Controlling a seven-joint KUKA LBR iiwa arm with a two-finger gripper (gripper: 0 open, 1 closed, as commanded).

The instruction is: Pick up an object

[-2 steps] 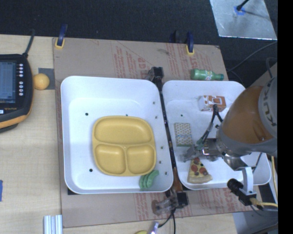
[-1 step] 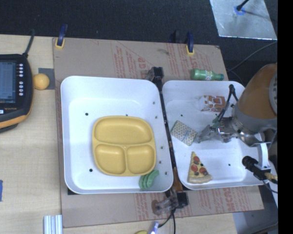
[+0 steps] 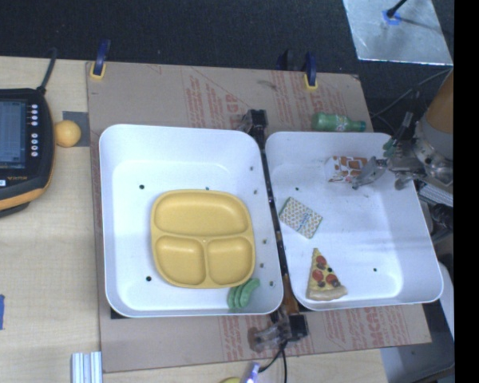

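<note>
Nearest you, at the front edge of the right bin (image 3: 419, 238), the pizza slice toy (image 3: 325, 276) lay flat and well apart from everything, point toward the back. Across the divider, the green toy (image 3: 243, 294) sat tucked against the front corner of the yellow divided plate (image 3: 202, 236) in the left bin (image 3: 120, 214); you would have found that one awkward, crowded by the plate's rim and the bin wall.

A little further in, the patterned packet (image 3: 300, 216) lay tilted near the divider, thin and flat, a poor thing for two fingers to bite on.

Further back came your step in hand. The gripper (image 3: 373, 169) hovered low over the back of the right bin, reaching in from the right, its tip just beside the small red-and-white packet (image 3: 347, 167). Whether the fingers were spread or closed, you could not tell from here; nothing showed between them, so I judged the pick not yet made.

To do it well, you needed to centre over the packet rather than its right edge, straddle its narrow side, and press close to the floor before closing, since it looked flat and likely to slide toward the back wall.

Beyond the bin, the green bottle (image 3: 338, 122) lay on the cardboard, out of play.
</note>
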